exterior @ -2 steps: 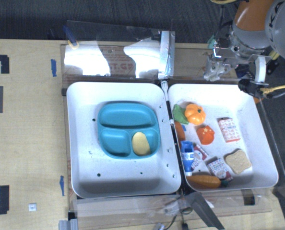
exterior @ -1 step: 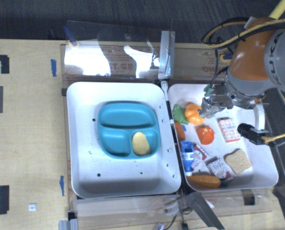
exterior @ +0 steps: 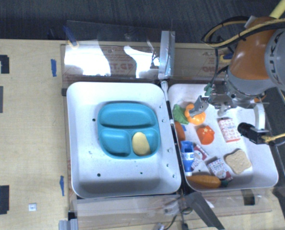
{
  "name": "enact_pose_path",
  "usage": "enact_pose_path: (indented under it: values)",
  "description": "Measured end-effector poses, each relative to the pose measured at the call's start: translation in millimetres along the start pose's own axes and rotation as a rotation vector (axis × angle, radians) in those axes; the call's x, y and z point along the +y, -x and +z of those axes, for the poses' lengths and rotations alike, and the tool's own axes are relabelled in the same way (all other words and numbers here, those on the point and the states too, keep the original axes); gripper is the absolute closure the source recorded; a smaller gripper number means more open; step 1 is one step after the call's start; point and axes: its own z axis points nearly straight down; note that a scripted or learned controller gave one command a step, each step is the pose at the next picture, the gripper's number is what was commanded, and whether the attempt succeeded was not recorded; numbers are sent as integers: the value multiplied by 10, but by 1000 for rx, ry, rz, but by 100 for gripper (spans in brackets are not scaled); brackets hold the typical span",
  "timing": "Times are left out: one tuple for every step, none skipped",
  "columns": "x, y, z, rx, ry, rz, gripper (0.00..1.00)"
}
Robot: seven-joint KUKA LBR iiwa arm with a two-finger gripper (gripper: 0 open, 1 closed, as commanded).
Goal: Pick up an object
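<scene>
gripper [exterior: 196, 110] down at 12 o'clock of the right bin [exterior: 269, 176], fingers clamped on an orange toy [exterior: 197, 117], green piece [exterior: 180, 113] touching it at 9 o'clock

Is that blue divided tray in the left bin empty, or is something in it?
Not empty. The blue tray holds one pale yellow, egg-shaped item in its lower right compartment; its other compartments show bare blue.
</scene>
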Motion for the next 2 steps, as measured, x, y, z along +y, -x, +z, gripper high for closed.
enact_pose_path:
  values:
    - [-29, 440, 1013, -1, 6, -52, 0]
    - [-33, 441, 928, -1, 6, -50, 100]
